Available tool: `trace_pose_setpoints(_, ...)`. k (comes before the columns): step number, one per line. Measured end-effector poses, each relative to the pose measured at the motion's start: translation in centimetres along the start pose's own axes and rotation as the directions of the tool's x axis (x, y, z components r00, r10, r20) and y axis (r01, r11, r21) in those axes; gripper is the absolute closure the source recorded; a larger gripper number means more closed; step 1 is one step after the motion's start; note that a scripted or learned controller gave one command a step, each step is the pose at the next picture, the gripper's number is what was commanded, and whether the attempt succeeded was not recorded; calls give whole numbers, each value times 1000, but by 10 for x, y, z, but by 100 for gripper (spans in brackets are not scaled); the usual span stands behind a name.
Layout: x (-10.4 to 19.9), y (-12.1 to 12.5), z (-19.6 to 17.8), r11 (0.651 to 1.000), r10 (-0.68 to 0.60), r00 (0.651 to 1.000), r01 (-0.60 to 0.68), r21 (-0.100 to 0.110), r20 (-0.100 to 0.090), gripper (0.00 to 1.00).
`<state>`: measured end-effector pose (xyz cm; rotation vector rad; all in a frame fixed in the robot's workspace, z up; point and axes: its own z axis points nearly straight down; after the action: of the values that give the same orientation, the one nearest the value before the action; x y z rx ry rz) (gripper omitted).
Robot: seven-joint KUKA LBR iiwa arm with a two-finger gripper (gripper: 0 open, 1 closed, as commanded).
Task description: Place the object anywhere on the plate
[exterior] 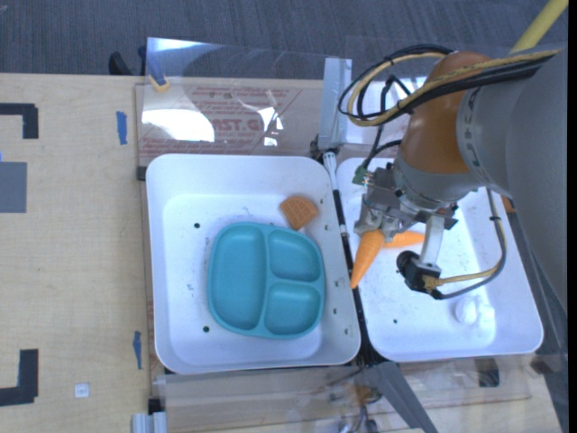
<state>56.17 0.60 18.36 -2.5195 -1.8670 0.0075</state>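
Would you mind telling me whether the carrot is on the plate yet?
Not yet. The carrot hangs tilted below the gripper over the divide between the bins; the teal plate lies in the left bin.

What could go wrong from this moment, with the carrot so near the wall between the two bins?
The carrot hangs tilted under the gripper, its tip near the wall between the bins; it may catch there or slip. The tan piece beside the plate could get bumped on the way.

A robotics lab: a wooden bench (63, 242) with black marker shapes and blue tape, two white bins (171, 197), a cabled grey-and-orange arm (451, 133) at three o'clock, grey carpet at twelve.
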Motion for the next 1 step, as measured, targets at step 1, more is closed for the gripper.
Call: trace_pose_setpoints(1,61,-8,0,981,-193,981,193,-7,1,100)
